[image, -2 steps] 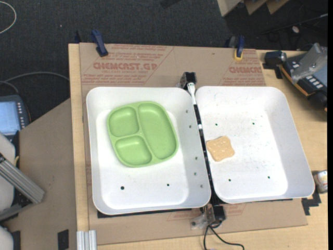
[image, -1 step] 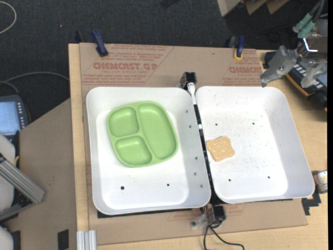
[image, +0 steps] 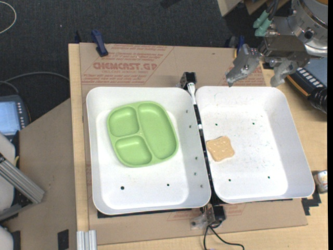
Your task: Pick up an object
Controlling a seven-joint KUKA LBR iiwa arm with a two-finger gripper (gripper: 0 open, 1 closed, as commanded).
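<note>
A flat tan piece, like a slice of toast (image: 220,149), lies in the right white bin (image: 270,113) near its left wall. My gripper (image: 256,74) hangs above the far edge of that bin, well beyond the toast. Its two grey fingers (image: 238,70) are spread apart and hold nothing. A green divided plate (image: 141,133) rests in the left white bin (image: 104,181).
The two bins sit side by side on a cardboard sheet (image: 125,61), joined by a black clip (image: 188,79) at the far seam. A blue clamp (image: 99,41) grips the cardboard's far left corner. Cables and a black clip sit at the front seam (image: 214,215).
</note>
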